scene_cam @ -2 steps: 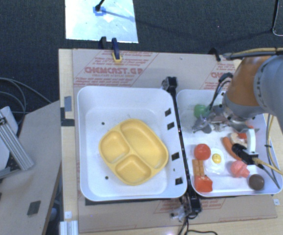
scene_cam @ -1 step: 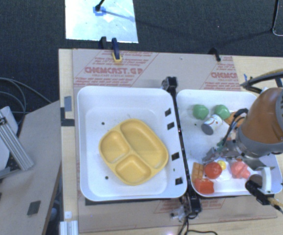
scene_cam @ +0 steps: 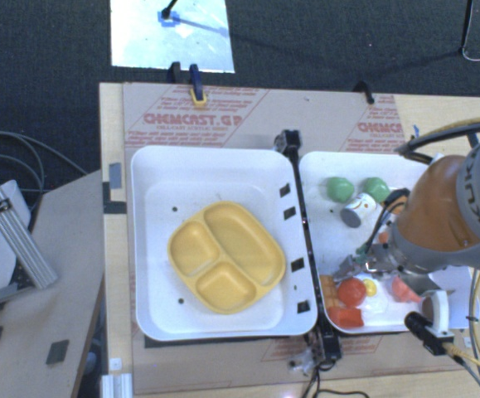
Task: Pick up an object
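My gripper (scene_cam: 362, 262) hangs low over the right bin (scene_cam: 322, 222), in its front half. Just below it lie a round red tomato-like piece (scene_cam: 351, 291), a small yellow piece (scene_cam: 370, 287) and a white piece (scene_cam: 378, 305). A red-orange piece (scene_cam: 404, 289) sits to their right, partly under the arm. An orange piece (scene_cam: 329, 289) and a red piece (scene_cam: 347, 317) rest at the bin's front left corner. Two green pieces (scene_cam: 339, 189) (scene_cam: 376, 187) and a grey round piece (scene_cam: 353, 215) lie at the back. Nothing is visibly held.
The left bin (scene_cam: 152, 222) holds a yellow divided plate (scene_cam: 225, 256). The wall between the two bins (scene_cam: 299, 222) runs just left of the gripper. The arm's orange band (scene_cam: 438, 210) covers the right bin's right side. Cables (scene_cam: 438, 135) loop at the back right.
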You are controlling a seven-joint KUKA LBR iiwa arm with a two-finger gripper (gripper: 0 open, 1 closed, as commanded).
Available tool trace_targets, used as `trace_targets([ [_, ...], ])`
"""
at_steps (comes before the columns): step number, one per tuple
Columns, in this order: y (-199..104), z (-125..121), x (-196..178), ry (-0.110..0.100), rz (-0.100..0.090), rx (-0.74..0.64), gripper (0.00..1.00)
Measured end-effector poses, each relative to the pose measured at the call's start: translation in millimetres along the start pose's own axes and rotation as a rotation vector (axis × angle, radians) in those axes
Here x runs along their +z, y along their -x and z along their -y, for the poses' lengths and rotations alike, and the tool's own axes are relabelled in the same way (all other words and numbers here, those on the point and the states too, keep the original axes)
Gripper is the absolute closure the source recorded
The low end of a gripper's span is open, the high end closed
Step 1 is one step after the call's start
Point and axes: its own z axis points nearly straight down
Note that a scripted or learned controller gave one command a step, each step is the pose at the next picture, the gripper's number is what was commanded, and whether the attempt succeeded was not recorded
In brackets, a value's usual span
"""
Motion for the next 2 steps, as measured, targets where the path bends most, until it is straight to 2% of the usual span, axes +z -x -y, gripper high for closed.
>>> trace_targets([
  [1, 1.5, -2.1, -11.5, 0.005, 0.002, 0.002, 1.00],
  [2, -135.1, -17.0, -105.3, 0.011, -0.006, -0.016, 1.00],
])
